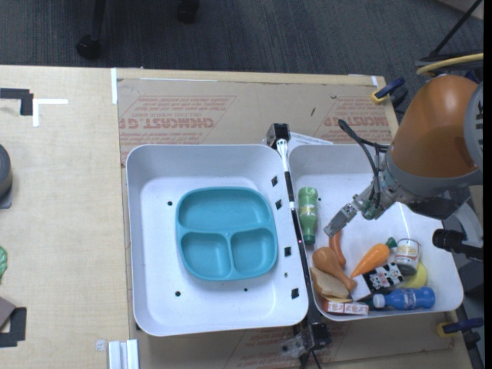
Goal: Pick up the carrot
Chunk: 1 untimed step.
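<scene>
Two shallow white bins side by side on the table. In the left bin, a teal divided plate with three compartments, lying flat near the middle. In the right bin, a cluster of toy food toward the near side. Carrot lying tilted among that cluster, orange body pointing down-left, green top up-right beside a small tin can. Left of the carrot, a brown chicken drumstick and an orange-brown sausage-like piece; below them a slice of bread and a flat red-and-white packet. Below the carrot, a black-and-white patterned item, a blue bottle lying on its side, and a yellow piece just beside. Green bottle lying along the left wall of the right bin.

End effector above the right bin, slanted down-left, tip near the sausage-like piece and up-left of the carrot, apart from it. Open or closed: cannot tell; nothing visibly gripped. Grey arm with orange band entering from the right.
</scene>
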Each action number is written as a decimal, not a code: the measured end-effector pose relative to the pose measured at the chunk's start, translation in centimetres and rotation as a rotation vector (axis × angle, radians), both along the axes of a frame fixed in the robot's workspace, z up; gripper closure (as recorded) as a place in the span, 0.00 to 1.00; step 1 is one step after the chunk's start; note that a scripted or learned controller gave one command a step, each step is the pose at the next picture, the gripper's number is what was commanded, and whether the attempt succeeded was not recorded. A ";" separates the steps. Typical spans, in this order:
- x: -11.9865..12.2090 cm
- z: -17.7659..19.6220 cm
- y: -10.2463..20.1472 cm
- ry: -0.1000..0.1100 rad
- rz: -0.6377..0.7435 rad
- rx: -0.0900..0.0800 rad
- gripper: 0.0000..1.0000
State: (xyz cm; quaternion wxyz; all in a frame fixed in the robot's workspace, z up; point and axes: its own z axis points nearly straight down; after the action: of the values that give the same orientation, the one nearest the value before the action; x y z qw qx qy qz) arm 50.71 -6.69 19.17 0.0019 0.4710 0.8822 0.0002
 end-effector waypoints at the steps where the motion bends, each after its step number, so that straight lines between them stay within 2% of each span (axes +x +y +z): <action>1: -2.8 -5.9 -8.9 0.002 0.197 -0.001 0.00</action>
State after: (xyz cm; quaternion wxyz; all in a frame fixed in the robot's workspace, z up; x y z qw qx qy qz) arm 47.90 -15.57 13.23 0.0013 0.3819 0.9242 -0.0003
